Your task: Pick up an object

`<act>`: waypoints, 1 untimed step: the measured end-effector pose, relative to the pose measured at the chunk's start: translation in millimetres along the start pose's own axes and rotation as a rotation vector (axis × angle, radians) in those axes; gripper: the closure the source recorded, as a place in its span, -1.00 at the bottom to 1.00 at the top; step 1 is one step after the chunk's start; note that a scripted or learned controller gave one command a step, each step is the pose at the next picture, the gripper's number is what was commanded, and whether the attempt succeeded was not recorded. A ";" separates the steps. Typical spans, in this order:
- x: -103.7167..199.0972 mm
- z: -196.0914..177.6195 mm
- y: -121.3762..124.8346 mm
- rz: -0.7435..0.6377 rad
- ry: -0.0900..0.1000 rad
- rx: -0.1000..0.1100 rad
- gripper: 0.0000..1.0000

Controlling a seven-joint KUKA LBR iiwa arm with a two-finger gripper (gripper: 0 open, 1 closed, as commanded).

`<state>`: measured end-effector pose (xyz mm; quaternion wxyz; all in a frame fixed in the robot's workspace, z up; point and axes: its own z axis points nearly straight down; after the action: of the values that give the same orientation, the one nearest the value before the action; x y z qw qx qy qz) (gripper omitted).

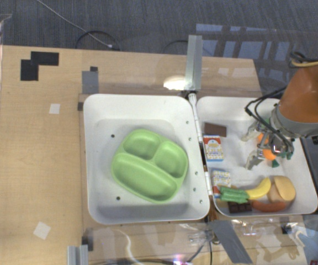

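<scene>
Gripper (261, 148) low in right bin (233, 106), fingers spread, small orange piece (269, 154) just beside them — held or not, cannot tell. Step: closing in for grasp. Next: straddle piece, shut, lift straight — clear of banana (260, 189).

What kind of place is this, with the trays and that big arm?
Probably a robotics lab test bench: an arm with its pincer reaches over two white bins, one holding a green divided plate, the other toy food such as a banana.
</scene>
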<state>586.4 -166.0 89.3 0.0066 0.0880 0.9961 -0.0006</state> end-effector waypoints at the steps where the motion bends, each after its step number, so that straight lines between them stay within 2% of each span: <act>1: -5.2 -15.8 1.5 -0.006 -0.017 0.001 1.00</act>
<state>591.6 -165.4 105.2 0.0152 0.0851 0.9963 -0.0017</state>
